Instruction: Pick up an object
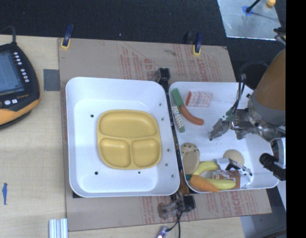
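Gripper (218, 129) hangs over the right bin (215, 87), fingers apart, holding nothing. Nearest pick: sausage (191, 116) at its 10 o'clock. Centre over it, close across the narrow width.

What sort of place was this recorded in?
Most likely a robotics lab bench: two white bins sit on cardboard clamped to a wooden table, a robot arm reaches over toy food, and a handheld control pad lies alongside.
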You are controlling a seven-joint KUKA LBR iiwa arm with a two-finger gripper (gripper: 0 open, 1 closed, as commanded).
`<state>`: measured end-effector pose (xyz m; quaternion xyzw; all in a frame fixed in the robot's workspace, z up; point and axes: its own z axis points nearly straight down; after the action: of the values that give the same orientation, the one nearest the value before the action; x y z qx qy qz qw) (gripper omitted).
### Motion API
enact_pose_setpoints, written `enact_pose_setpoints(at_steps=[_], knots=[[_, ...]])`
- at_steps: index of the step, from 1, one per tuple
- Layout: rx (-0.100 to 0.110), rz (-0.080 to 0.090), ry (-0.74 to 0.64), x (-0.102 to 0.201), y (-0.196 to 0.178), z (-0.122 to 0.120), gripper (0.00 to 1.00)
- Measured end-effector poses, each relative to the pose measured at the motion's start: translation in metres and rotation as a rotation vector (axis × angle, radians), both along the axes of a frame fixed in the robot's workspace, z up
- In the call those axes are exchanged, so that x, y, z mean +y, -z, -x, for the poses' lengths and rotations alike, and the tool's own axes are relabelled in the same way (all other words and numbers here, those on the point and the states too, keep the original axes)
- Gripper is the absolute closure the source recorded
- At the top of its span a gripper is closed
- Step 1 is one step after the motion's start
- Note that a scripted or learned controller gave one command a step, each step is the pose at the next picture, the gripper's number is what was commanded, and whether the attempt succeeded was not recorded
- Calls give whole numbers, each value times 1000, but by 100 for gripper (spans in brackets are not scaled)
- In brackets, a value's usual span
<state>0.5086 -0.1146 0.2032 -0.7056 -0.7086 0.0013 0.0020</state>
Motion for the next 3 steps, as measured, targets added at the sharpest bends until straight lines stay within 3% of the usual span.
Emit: enact_pose_setpoints(at_steps=[1,2,3], knots=[[2,3,-2,22,97,-117,0],[-1,1,-1,14,112,-148,0],[-1,1,-4,13,101,-148,100]])
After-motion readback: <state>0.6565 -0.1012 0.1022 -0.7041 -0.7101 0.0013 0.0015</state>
